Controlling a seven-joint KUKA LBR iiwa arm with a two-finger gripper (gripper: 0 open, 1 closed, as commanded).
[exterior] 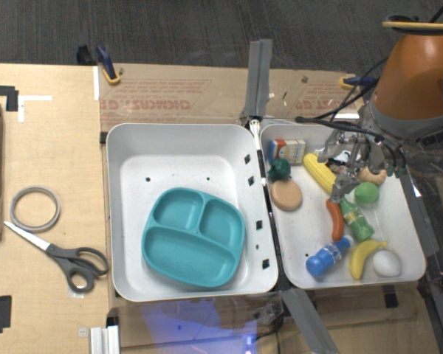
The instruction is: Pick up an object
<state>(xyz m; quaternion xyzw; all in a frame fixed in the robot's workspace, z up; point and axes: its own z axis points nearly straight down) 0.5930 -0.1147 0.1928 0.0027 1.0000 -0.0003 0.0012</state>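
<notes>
Blue bottle (327,259) lying near bin's front, yellow corn cob (320,173) beside gripper (345,185), gripper's state unclear

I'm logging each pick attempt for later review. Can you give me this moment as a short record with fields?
left bin: teal divided plate
right bin: corn cob, green ball, banana, white egg, blue bottle, tan round piece
gripper: low over right bin, between corn cob and green ball
held object: none visible
bench, left of bins: scissors, tape roll
</notes>
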